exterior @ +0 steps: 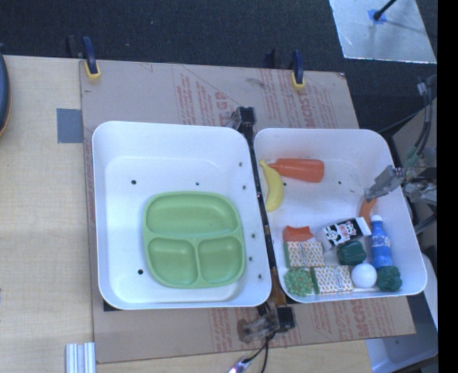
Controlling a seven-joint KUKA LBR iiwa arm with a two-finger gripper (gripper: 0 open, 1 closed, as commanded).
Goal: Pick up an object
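Two bins sit side by side on the surface (35,231). The left bin (112,208) holds a divided tray (192,238). In the right bin (322,142), a banana (272,188) lies beside a bottle (295,169); small packages (322,266) crowd its near edge.

Both bins (175,134) before me are white. The left one holds a pale green divided tray (192,239). In the right bin I see an orange bottle (297,169), a yellow banana (273,186), a black-and-white cow-patterned carton (345,231), a blue bottle (380,243) and a white ball (363,275).
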